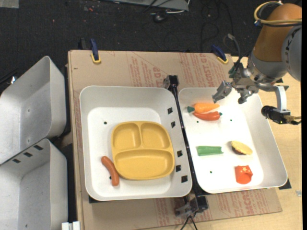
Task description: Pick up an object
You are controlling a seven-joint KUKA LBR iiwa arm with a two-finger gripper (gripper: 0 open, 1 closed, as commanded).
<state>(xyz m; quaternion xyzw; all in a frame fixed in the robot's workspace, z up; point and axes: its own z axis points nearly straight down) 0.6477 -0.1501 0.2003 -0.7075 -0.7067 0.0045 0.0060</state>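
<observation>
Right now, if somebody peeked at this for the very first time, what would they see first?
Probably the big yellow plate with three sections, lying in the left bin, with a sausage beside it. Next, the orange and grey robot arm at top right, its gripper hovering open near a carrot and a red pepper in the right bin.

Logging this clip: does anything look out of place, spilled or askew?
Nothing spilled. The hot dog lies on the left bin floor beside the yellow tray, not in it. The gripper hangs open above the right bin.

Glossy white plastic bins (91,143) sit on matt brown cardboard (129,66); yellow tray (142,150) smooth plastic.
</observation>
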